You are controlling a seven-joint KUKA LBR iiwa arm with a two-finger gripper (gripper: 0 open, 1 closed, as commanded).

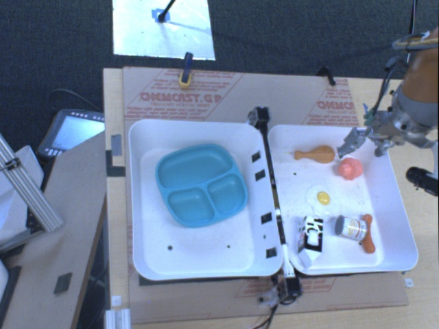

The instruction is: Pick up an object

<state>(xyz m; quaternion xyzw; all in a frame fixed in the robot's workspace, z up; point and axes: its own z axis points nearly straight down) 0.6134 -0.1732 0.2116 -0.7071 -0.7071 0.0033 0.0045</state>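
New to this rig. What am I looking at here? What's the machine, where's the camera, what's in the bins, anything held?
One camera, fixed above the bench, looks down at a slant on two shallow white bins. The left bin holds a blue divided plate. The right bin holds toy food: a drumstick, a pink piece, a fried egg, a small can, an orange piece and a black-and-white carton. The grey arm enters from the right; its gripper hovers above the pink piece, with nothing seen between its fingers.

Divided plate (201,184) in left bin (140,204).
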